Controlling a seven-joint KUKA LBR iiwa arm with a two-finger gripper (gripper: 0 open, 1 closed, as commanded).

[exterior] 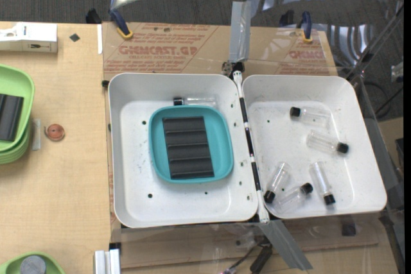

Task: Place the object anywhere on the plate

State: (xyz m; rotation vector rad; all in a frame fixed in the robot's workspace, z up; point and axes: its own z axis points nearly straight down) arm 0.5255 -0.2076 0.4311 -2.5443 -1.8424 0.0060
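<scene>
Teal plate (191,144) beside one capped vial (192,101).

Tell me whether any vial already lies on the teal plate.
No. The plate holds just a dark ridged insert; the nearest vial lies beside it on the bin floor.

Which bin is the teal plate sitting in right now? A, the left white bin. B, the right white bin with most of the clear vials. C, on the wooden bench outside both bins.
A: the teal plate lies inside the left bin, with a dark ridged insert on it, while five clear vials such as one lie in the right bin.
</scene>
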